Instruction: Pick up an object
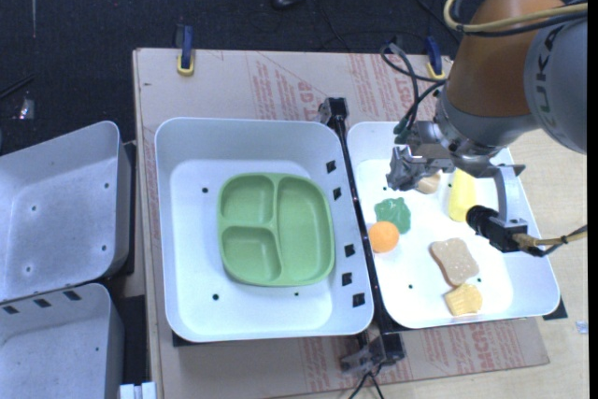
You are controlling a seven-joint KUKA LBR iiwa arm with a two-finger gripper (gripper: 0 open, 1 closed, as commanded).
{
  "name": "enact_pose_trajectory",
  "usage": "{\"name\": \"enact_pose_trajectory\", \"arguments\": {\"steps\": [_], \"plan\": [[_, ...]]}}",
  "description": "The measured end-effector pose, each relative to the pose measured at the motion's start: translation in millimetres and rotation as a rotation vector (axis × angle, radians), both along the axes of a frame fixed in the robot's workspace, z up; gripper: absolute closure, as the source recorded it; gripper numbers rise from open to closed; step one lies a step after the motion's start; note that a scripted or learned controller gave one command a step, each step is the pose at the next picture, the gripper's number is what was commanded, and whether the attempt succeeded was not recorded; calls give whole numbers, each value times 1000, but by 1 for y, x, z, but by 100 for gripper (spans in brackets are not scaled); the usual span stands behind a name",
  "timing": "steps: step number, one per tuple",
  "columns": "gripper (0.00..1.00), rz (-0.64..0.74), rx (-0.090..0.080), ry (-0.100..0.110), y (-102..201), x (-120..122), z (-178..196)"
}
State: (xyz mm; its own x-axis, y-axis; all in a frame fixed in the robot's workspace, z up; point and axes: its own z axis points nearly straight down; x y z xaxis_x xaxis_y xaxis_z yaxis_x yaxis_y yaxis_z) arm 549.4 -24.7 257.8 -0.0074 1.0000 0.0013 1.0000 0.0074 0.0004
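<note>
Two bins lie below me, and my pincer hangs over the upper left part of the right bin, right of the frame's centre; whether it is wide or narrow I cannot tell, for my wrist covers it from above; a small tan piece shows just beside it, at its lower right, and I cannot tell if they touch. Just below sits a green leafy toy, and touching that from below an orange ball; to the right stands a yellow block, partly under my arm; lower right lie a slice of toast and a yellow cracker. Further left, the left bin holds a green divided plate.
</note>
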Motion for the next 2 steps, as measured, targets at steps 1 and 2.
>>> {"name": "enact_pose_trajectory", "arguments": {"steps": [1,2], "plan": [[100,1,0,0,55,19,-13],[100,1,1,-1,111,21,-9]]}}
